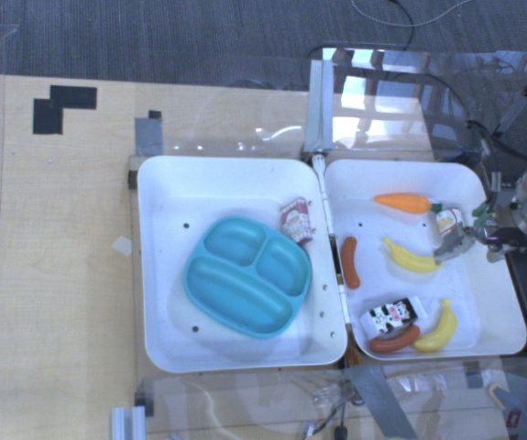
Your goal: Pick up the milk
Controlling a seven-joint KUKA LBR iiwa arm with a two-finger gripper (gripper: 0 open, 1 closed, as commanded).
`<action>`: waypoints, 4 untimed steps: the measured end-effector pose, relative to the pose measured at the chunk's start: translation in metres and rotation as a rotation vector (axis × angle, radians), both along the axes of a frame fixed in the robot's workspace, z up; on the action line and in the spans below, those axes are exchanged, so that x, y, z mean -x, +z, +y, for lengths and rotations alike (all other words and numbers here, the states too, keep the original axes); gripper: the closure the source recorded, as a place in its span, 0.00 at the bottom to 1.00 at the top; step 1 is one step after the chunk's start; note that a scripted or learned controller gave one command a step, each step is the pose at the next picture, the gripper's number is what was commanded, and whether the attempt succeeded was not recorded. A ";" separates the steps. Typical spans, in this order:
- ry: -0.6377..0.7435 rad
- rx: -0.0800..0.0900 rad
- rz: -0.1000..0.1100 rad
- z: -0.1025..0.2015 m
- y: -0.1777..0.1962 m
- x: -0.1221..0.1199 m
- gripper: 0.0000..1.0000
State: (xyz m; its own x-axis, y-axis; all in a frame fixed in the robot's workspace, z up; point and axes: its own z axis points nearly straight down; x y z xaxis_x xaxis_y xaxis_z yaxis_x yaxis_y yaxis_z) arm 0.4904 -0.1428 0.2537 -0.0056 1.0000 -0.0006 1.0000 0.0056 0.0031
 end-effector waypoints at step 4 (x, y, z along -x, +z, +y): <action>0.272 0.002 -0.003 0.013 -0.146 -0.053 1.00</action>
State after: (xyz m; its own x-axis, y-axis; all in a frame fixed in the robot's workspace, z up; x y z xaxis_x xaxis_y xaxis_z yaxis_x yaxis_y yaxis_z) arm 0.5437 -0.1301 0.1079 -0.2738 0.9618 -0.0028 0.9618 0.2738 0.0063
